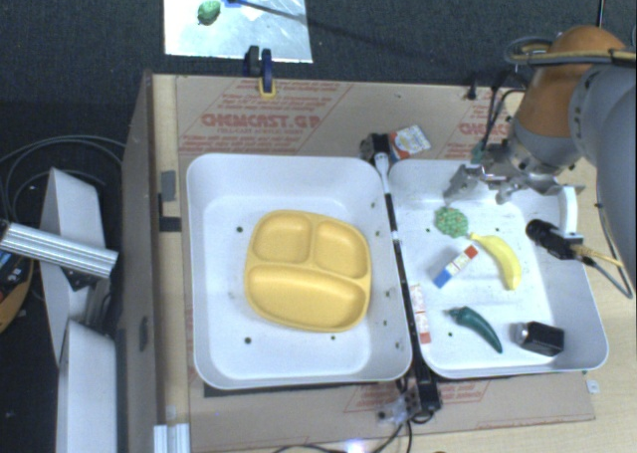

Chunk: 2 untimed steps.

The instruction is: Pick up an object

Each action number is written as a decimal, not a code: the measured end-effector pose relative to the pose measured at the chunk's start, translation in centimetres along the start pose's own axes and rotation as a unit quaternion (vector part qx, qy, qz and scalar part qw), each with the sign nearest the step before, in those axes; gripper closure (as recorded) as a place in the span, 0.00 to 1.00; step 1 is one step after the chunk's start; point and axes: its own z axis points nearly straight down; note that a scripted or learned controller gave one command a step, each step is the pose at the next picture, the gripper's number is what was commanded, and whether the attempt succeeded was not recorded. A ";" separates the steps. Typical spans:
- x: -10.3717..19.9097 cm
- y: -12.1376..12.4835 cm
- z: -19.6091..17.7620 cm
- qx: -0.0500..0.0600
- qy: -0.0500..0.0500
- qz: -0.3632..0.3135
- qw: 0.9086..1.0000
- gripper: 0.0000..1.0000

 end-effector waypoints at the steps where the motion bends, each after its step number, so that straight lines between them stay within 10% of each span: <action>1: 3.1 -1.1 3.5 0.002 0.001 0.000 1.000 0.00; 2: 3.3 -0.1 4.3 0.001 0.000 0.000 1.000 0.00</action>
